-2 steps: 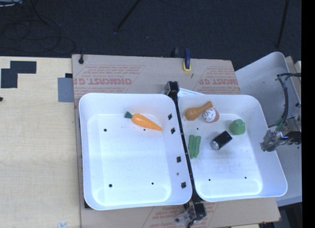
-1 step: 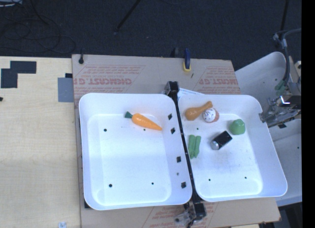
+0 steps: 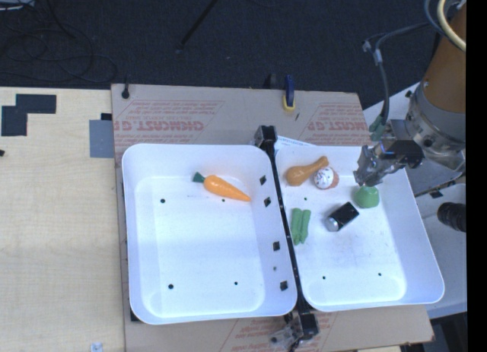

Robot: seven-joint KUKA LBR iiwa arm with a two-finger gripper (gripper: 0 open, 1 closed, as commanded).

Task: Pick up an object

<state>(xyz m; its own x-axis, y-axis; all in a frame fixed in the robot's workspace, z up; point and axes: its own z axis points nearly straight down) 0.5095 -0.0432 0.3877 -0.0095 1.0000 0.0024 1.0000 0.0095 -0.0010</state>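
Note:
The gripper (image 3: 367, 179) reaches in from the right over the right bin (image 3: 415, 282), with its fingertips directly above a round green object (image 3: 367, 197) near the bin's right wall. Whether the fingers touch that object cannot be made out. Further left in the same bin lie an orange drumstick-shaped toy (image 3: 304, 171), a small white and red ball (image 3: 326, 179), a black block (image 3: 343, 216) and a green pea pod (image 3: 300, 225). An orange carrot (image 3: 222, 186) with a green top rests in the left bin (image 3: 141, 267).
A black divider strip (image 3: 278, 221) with clips runs between the two bins. Both bins sit on a cardboard sheet (image 3: 190, 118) on the wooden bench. Cables and the arm's grey wrist (image 3: 437, 126) hang at the right edge.

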